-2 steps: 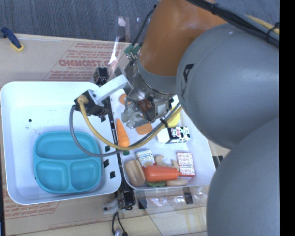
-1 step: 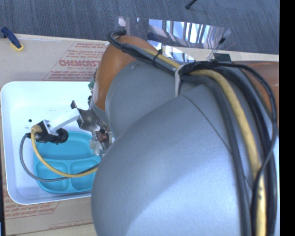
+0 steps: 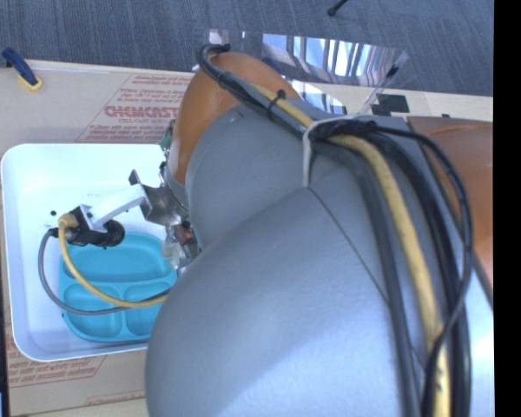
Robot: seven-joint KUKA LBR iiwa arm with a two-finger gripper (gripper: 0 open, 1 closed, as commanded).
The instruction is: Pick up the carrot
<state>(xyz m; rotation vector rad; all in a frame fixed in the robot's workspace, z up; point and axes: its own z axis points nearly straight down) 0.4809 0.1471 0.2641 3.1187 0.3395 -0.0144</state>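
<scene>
The arm [image 3: 330, 276] reaches in from the right and its grey bulk covers most of the scene, with the orange band [image 3: 210, 102] curving over the far side of the left bin [image 3: 17, 233]. The wrist comes down over the right part of that bin. There the gripper [image 3: 169, 211] is a cluster of metal parts tucked under the arm, and I cannot tell whether it is open or closed.

A white bracket [image 3: 113, 205] runs left from the wrist to a black fitting [image 3: 100, 231]. From that fitting a yellow cable [image 3: 95, 287] and a grey hose [image 3: 43, 259] loop down and across the bin.

A blue divided tray [image 3: 113, 272] lies in the near half of the bin, just left of the wrist and partly under the cable loop. Its visible compartments hold nothing orange.

The carrot is hidden, so its place and the lie of its long axis cannot be told. My guess is that it sits under the arm, either in the right part of this bin below the wrist or in the bin further right.

The coming move turns on which way the carrot lies from the gripper, and that cannot be read from here. If it is directly below the wrist, a straight descent would do. If not, the wrist must travel right, away from the tray.

The loose cable loop could snag the tray rim as the arm moves across the brown cardboard-lined worktop [image 3: 113, 102]
</scene>
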